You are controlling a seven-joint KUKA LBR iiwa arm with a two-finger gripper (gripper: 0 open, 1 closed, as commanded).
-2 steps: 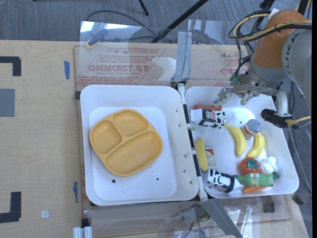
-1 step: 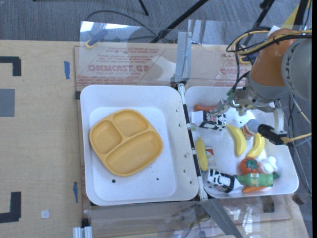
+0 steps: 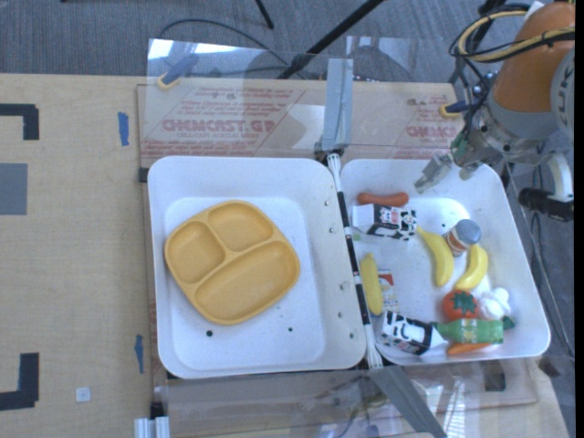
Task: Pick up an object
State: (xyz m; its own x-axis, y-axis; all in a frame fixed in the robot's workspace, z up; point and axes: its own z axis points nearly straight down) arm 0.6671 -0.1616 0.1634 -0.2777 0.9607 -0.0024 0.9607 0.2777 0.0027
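While the arm reached in from the upper right of the frame, we saw its end effector (image 3: 440,170) poised above the top edge of the right bin (image 3: 522,245), its two fingers spread apart with nothing between them. No object had yet been lifted. The candidates all lay in that right bin: a red sausage (image 3: 383,198) near the top left of it, a black-and-white carton (image 3: 385,221) just below the sausage, two yellow bananas (image 3: 439,256) side by side at mid-right with a small can (image 3: 464,234) touching their upper ends, a third banana (image 3: 370,284) along the bin's left wall, and at the bottom a second patterned carton (image 3: 407,332) beside a red-and-green cluster of toy vegetables (image 3: 469,321). The left bin (image 3: 173,336) carried a yellow divided plate (image 3: 232,260). We judged the sausage the likeliest target, being nearest the fingers and standing apart from its neighbours. It looked like light, smooth plastic, stiff but rounded, so it could roll or slip out of a loose pinch; we would close across its narrow width at mid-length, with the fingers set square to its long axis.
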